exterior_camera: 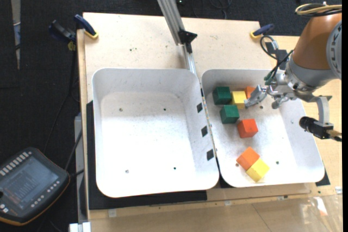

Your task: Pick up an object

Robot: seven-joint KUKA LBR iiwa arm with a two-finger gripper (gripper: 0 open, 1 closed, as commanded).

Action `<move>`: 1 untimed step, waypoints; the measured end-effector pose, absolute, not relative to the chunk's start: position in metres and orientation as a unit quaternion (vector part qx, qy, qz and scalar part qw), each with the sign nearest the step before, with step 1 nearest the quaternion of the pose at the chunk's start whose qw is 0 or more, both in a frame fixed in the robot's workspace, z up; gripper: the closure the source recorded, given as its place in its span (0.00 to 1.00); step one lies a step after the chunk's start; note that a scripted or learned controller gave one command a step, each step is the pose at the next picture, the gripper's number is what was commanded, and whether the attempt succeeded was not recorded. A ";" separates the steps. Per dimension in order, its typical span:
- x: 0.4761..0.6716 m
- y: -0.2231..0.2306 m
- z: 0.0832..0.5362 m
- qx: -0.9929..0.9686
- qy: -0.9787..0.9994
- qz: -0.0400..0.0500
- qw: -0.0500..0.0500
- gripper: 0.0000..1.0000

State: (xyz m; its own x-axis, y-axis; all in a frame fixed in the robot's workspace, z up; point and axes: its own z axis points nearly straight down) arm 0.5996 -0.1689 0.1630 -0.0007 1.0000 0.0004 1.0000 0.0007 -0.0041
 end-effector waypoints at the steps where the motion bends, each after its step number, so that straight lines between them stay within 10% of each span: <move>1: 0.594 -0.178 0.110 -0.708 -0.707 0.002 0.002 0.00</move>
State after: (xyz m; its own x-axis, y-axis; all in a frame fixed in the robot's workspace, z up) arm 0.5936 -0.1775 0.1105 0.0014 1.0000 0.0005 1.0000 -0.0014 -0.0056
